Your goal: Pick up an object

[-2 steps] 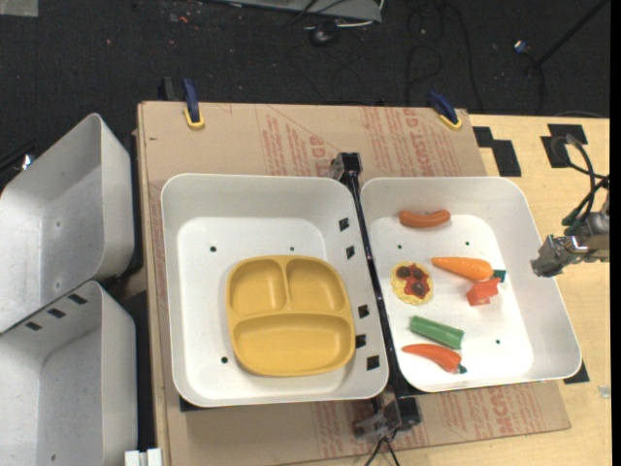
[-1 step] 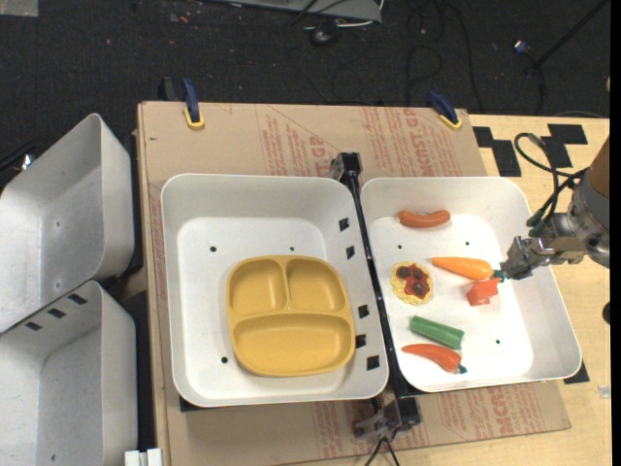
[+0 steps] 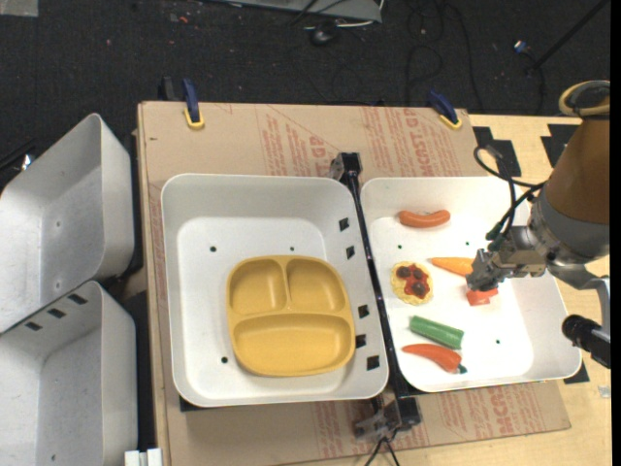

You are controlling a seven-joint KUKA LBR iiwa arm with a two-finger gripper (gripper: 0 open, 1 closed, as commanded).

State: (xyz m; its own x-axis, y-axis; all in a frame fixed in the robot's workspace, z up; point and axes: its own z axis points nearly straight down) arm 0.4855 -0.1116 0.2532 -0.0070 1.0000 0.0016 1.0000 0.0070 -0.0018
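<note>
Object under my hand: a small red toy piece lies on the floor of the right shallow white bin, directly beneath my gripper and partly hidden by it.
My gripper: my dark two-finger gripper is lowered over that red piece, near the right bin's middle; I cannot tell from this slanted view how it is set or whether it grips anything.
My arm: grey with an orange band above the wrist, reaching in from the right edge.
Nearest neighbours: a small orange toy carrot lies just left of my gripper; a round yellow toy pizza with red and dark toppings sits further left.
Other right-bin items: an orange-red toy sausage near the back; a green toy vegetable and a red toy chilli pepper near the front, close together.
Left bin: the left shallow white bin holds a yellow plastic tray with three compartments, lying flat in its middle.
Surface: both bins rest side by side on a brown cardboard sheet.
</note>
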